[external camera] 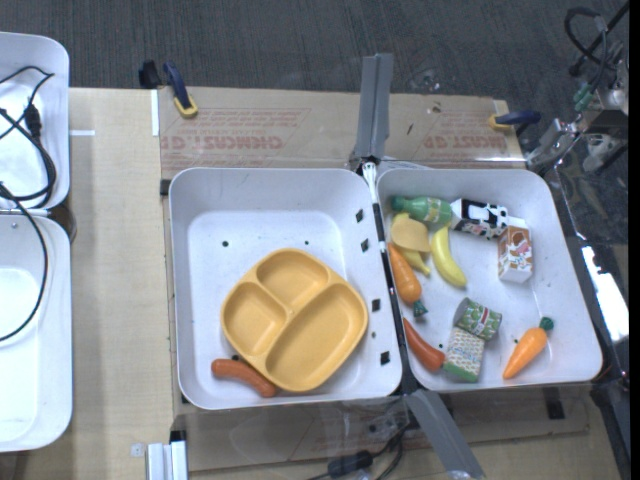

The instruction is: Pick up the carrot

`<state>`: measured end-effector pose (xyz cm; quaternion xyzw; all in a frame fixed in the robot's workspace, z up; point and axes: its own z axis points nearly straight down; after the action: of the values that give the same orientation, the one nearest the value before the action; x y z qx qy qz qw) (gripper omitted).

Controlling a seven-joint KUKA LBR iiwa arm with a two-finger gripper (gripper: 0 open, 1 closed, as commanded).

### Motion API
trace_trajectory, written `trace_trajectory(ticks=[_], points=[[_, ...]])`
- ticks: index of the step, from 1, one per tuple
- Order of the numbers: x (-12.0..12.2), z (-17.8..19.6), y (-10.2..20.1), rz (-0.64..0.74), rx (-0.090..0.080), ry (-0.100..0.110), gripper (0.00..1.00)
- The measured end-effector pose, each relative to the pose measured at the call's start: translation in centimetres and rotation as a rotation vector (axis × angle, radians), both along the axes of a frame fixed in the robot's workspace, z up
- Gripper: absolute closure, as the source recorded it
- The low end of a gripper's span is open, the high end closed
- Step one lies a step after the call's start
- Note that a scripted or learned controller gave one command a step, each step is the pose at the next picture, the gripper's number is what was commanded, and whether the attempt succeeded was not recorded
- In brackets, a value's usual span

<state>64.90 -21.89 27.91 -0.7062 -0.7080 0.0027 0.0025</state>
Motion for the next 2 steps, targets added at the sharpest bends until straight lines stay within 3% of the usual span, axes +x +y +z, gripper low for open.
trace_trajectory(ticks=[1, 2], points=[[-7.6, -8.1, -0.3, 0.144, 0.002, 0.0, 0.0], [-14.4, -11.2, -0.3, 0.216, 0.004, -0.001, 0.0]])
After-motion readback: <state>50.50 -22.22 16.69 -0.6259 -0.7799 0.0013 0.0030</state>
